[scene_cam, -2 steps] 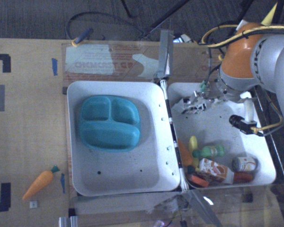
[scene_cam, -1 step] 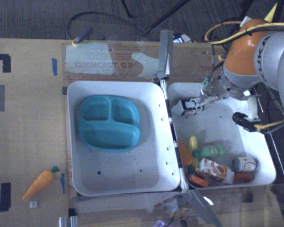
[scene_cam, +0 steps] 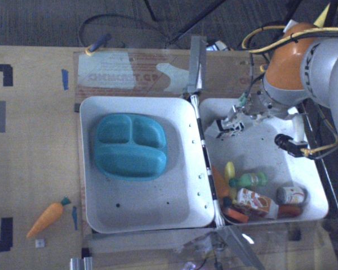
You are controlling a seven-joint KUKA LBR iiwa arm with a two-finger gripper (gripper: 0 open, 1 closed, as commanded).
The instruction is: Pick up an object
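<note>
Over right bin (scene_cam: 259, 145): tool (scene_cam: 230, 125) hovers, nothing visibly gripped
Tool state: cannot tell
Left bin (scene_cam: 101, 207): blue tray (scene_cam: 129, 145)

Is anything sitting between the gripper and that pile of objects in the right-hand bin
Nothing visible does. The gripper hangs over the upper part of the right bin, and bare white floor lies between it and the green bottle, the yellow piece and the can clustered along the lower edge.

The arm (scene_cam: 318, 66) runs off the right edge; the claw's (scene_cam: 230, 125) state is too blurred to tell.
</note>
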